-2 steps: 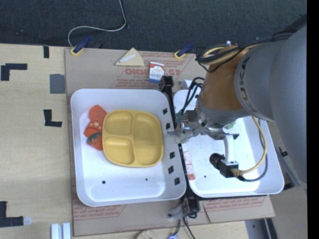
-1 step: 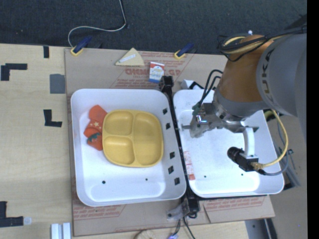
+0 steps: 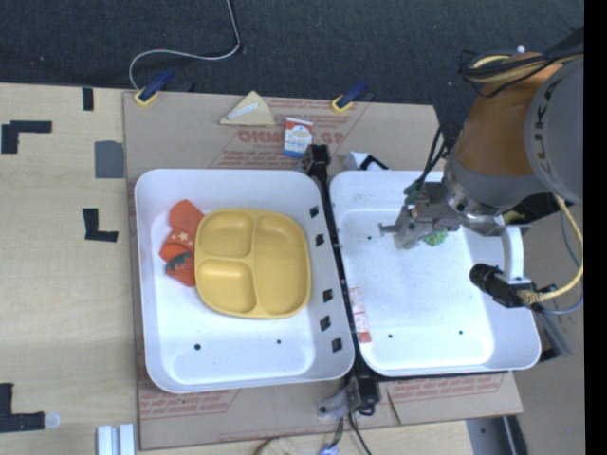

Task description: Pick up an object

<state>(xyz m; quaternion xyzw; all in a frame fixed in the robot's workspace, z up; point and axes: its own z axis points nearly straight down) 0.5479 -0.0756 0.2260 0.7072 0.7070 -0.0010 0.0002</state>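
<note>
My gripper (image 3: 413, 229) hangs low over the upper middle of the right bin (image 3: 427, 339). A small green object (image 3: 436, 238) lies in that bin right beside the gripper, on its right side; the wrist partly covers it. In the left bin (image 3: 237, 358) a yellow divided plate (image 3: 254, 262) sits in the middle. An orange and red toy (image 3: 180, 240) with a bit of green lies against the plate's left edge.
The black divider (image 3: 329, 254) runs between the two bins. Behind the bins, a small red and white box (image 3: 298, 138) and a pale wedge (image 3: 249, 110) rest on the cardboard sheet. A white cable (image 3: 190, 55) loops at the back.
</note>
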